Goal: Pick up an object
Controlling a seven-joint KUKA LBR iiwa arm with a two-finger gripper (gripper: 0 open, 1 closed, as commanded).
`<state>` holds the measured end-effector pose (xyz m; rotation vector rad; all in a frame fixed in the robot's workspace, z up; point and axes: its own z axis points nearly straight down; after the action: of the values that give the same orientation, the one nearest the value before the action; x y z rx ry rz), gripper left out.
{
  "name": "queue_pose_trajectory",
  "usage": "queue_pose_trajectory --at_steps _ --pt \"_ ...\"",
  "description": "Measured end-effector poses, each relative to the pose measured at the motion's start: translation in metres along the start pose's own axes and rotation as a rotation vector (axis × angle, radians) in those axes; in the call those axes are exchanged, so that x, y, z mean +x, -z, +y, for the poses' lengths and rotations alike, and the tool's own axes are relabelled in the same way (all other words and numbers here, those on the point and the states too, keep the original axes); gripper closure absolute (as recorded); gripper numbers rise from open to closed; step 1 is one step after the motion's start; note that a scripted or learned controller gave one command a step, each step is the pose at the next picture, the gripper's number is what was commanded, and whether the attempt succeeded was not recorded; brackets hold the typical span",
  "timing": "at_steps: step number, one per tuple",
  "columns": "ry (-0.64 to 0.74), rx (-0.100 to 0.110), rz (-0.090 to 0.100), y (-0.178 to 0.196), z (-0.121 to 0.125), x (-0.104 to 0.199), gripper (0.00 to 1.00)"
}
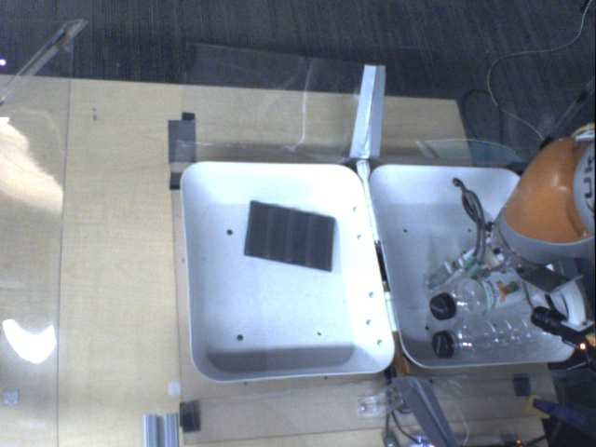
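We see two shallow white bins side by side on a pale wooden worktop [102, 250]. In the left bin [200, 277] lies a dark, ribbed rectangular pad [290, 236], flat on the bin floor, a little above and left of the middle. Its long axis runs nearly across the bin from left to right, tilted slightly so that its right end sits lower in the view than its left. It touches no wall.

The arm [551, 203], with its orange band, reaches in from the right and hangs over the right bin [410, 212]. The jaws [468, 270] are low over that bin's floor, amid a tangle of cable and metal parts; we cannot tell how far they stand open or whether they have hold of anything.

Just below them lie clear, glassy objects [489, 329] with two black caps [441, 304] at their left ends, near the bin's lower wall. Their bodies are too transparent to make out clearly.
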<state>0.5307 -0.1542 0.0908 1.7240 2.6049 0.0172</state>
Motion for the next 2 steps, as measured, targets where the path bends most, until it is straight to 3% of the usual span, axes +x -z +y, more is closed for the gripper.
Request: queue_pose_trajectory --at_steps 1,2 --pt "0.101 0.002 -0.001 0.000 0.016 0.045 0.00" --pt "-0.041 0.011 0.003 0.100 -0.011 0.045 0.00"
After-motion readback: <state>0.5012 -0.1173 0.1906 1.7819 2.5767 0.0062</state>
